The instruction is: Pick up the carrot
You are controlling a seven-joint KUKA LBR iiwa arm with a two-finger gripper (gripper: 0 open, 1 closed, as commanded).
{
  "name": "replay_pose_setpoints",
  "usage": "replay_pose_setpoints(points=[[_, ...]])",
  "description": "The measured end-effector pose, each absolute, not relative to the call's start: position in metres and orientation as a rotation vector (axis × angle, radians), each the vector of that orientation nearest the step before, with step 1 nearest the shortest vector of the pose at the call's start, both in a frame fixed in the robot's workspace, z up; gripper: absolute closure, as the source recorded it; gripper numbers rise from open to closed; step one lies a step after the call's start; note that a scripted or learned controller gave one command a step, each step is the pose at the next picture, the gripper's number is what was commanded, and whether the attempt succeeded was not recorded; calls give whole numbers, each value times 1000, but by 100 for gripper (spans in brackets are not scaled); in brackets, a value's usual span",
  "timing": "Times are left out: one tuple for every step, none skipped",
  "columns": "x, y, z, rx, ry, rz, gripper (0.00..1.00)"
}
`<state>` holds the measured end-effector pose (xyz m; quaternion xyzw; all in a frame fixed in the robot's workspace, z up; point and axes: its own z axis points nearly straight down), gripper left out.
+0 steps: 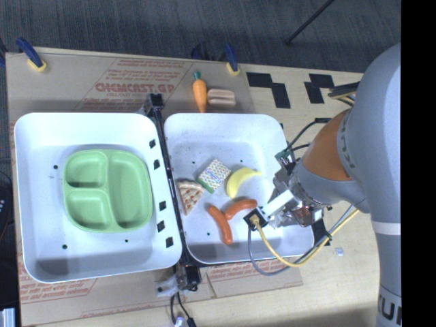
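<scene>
My arm (383, 135) reaches in from the right side of the view, its broad grey link sloping down toward the left. The orange band (328, 154) sits just above my grey wrist (321, 189), which bends lower and further left. My end effector (291, 208) hangs at the tip, tilted, pointing down and leftward.

Hidden beneath arm (344, 159): lower right corner of right-hand bin (225, 117); pincer (298, 214) blurred, state unclear.
</scene>
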<state>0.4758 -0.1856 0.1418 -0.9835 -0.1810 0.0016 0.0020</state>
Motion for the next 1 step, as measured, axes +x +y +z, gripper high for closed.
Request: replay_pose_setpoints(points=[[476,-211,223,-3118,-349,4,100]])
